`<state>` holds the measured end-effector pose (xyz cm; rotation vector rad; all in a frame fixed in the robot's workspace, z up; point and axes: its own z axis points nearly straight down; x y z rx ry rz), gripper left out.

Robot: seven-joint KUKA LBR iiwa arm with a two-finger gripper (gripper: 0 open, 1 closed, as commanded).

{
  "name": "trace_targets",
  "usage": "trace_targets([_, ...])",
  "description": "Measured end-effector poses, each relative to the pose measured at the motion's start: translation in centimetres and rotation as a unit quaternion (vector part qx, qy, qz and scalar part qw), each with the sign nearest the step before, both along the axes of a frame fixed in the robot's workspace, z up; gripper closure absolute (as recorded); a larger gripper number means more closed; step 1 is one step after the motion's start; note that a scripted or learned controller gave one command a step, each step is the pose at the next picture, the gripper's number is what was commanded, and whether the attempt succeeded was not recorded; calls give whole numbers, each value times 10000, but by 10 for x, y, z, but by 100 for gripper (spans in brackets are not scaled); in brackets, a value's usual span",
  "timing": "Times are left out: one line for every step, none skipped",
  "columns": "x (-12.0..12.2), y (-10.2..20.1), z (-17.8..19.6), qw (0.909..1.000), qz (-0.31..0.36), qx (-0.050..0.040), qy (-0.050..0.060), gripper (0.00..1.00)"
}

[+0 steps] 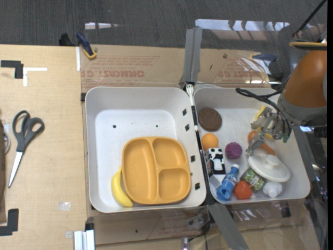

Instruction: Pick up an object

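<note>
Cardboard sheet (132, 66) behind the bins: red print, upside down, reading "OKMOZI, GE…"; the rest is illegible. No other readable text.

1 fixed camera looks down on the bench (41, 191) from above at a slant, facing toward the far edge, where dark floor shows at the top. It stands far enough off to take in the 2 white bins whole: the left bin (99, 108) near the middle, the right bin (299, 186) toward the right edge. The arm (308, 82) enters from the right, cut by the frame.
</note>
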<state>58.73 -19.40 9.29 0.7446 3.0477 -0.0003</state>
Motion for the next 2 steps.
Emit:
trace_targets([1, 0, 10, 10000, 12, -8, -20, 100])
trace_targets([4, 57, 170, 9998, -220, 2, 0, 100])
